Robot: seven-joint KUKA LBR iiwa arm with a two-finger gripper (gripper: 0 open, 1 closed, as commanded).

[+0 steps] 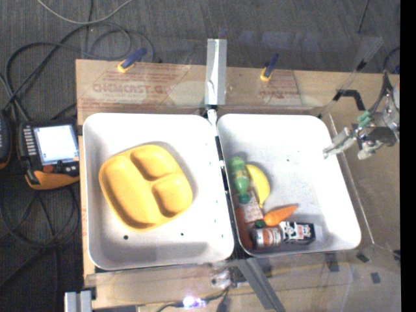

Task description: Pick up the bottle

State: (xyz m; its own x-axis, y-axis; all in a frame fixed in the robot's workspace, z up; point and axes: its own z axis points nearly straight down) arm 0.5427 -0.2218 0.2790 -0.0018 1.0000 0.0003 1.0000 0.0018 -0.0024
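Left bin (91, 174): divided plate (147, 185) set at centre | Right bin (338, 194): bottle (242, 190) laid along left wall, banana (260, 182) just to its right, carrot (281, 214) before the banana, can (284, 234) laid by the front wall | Gripper (354, 142): positioned beyond the right bin's right rim

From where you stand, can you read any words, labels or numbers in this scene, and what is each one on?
"CHEMCAST": faint, mirrored red print on the clear sheet behind the left bin; the reading is uncertain.
Similar red print behind the right bin: too faint to read.
Label on the dark bottle: too blurred.
Label on the green-capped bottle: too small.
Screen of the handheld pendant: washed out.
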